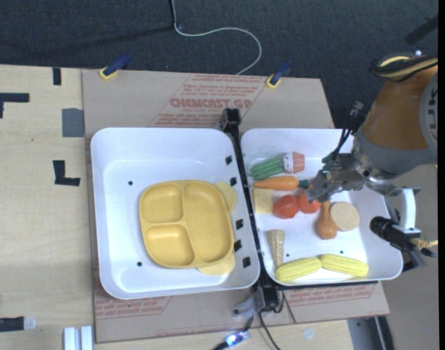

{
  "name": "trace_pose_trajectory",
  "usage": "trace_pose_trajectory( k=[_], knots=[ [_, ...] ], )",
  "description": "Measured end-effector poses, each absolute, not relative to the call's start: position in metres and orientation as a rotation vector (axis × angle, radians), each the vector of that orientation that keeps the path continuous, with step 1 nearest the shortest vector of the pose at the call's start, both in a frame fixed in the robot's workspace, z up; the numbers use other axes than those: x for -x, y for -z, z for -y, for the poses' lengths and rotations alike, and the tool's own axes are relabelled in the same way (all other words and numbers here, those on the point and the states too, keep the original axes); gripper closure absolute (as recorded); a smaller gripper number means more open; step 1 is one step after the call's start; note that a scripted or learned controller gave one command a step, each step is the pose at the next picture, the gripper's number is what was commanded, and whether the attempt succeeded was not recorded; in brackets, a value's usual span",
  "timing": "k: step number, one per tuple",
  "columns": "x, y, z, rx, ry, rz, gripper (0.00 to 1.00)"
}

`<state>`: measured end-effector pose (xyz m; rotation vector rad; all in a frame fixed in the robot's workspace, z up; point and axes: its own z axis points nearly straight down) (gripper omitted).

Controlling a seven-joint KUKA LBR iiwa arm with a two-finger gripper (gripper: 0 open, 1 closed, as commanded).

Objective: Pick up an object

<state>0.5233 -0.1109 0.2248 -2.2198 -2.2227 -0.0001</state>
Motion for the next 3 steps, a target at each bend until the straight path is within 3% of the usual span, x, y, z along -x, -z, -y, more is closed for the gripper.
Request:
trace_pose_trajectory(
  k=[3],
  knots=[
    [-0.511,-0.213,-0.070,2.212,-0.003,2.227,1.00]
  ],
)
